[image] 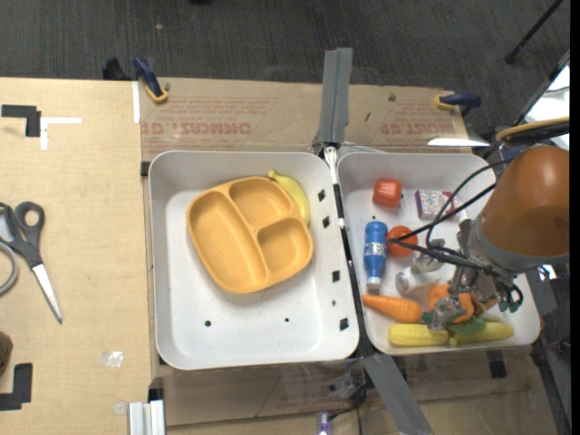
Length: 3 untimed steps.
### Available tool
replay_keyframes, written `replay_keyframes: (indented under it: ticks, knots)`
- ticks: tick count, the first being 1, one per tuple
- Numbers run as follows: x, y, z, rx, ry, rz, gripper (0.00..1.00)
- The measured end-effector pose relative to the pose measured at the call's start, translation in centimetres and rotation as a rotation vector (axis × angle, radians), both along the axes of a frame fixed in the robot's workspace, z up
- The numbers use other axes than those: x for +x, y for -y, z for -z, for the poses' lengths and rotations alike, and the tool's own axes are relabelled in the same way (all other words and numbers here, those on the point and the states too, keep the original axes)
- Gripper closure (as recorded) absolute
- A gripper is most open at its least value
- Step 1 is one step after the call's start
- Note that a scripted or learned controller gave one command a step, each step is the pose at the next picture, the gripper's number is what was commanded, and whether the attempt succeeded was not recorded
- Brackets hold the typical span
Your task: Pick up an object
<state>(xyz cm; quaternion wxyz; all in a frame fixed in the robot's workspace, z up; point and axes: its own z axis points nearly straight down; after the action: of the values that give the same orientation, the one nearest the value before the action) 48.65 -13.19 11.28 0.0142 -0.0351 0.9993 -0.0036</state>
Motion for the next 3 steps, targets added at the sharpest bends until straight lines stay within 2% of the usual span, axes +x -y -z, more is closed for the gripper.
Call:
replay_keyframes:
  ticks: [1,2,3]
  knots:
    - [6.0,-3.1,0.8,0.002,0.003,0.03,0.0]
    - [13.8,-2.6,1.4,0.003,-0.019,0.079,0.0]
    - [9.7,-3.4,2.0,0.007,-0.026,0.1,0.0]
